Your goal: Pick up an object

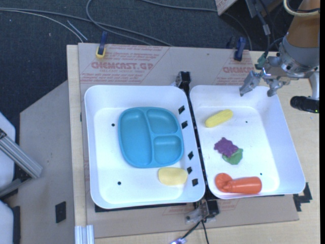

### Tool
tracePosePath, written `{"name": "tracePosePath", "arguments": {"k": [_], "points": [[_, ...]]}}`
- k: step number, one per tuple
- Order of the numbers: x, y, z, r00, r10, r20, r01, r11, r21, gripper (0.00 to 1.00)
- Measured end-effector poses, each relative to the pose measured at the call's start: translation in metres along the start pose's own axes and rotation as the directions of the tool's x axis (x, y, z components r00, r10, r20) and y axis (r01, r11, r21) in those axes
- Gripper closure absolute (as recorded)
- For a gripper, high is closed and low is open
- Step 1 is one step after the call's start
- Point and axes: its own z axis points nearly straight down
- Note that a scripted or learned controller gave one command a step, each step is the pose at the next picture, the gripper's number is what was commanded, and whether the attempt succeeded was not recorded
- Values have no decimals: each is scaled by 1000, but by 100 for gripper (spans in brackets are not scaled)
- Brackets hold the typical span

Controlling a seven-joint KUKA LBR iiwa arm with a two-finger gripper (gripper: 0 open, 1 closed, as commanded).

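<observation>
Grey jaws (261, 85) spread wide, holding nothing, above right bin (284, 136).

On the surface (127, 60), two shallow white bins sit side by side. The left bin (96, 136) holds a blue divided plastic plate (150, 136), with a pale yellow rounded lump (172, 176) just in front of it. The right bin (279, 151) holds a yellow oblong toy (219, 118) at the back, a purple-and-green toy (228, 151) mid-bin and an orange-red toy (238, 184) at the front.

We see glossy white plastic bins (101, 187), a smooth matt blue plastic divided tray (151, 136), brown printed cardboard (127, 62) underneath.
</observation>
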Motion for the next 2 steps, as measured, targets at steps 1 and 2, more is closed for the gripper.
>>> {"name": "tracePosePath", "arguments": {"k": [1, 2], "points": [[0, 3, -9, 1000, -3, 3, 3, 1000, -15, 0], [4, 5, 33, 1000, -5, 2, 5, 1000, -10, 0]]}}
